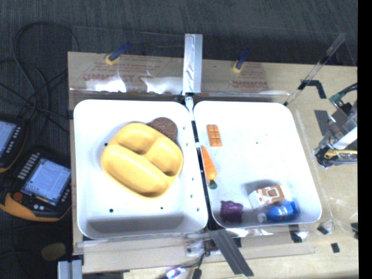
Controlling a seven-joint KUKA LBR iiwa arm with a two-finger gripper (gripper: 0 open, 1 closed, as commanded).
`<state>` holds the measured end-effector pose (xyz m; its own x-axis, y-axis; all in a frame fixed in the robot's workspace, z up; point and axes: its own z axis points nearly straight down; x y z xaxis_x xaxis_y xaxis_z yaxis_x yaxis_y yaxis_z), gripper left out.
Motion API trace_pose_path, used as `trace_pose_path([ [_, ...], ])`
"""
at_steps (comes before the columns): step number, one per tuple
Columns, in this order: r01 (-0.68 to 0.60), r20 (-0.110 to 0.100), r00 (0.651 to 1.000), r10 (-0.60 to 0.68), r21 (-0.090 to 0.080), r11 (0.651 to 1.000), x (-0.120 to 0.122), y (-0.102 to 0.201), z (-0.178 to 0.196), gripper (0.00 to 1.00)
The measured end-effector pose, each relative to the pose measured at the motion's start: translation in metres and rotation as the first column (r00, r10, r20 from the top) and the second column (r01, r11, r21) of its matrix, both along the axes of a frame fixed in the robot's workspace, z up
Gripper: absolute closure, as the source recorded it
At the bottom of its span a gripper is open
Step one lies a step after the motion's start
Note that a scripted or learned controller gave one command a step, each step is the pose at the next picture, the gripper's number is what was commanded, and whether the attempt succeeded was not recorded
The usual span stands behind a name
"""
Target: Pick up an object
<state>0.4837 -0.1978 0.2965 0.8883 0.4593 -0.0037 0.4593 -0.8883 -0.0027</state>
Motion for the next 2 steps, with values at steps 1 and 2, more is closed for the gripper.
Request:
trace_pose_path([
  [1,-0.161,0.0,0.987,0.161,0.0,0.987,0.0,-0.025,0.004,1.0],
  [2,-0.421,0.001,0.907,0.421,-0.001,0.907,0.0,-0.022,0.04,1.0],
])
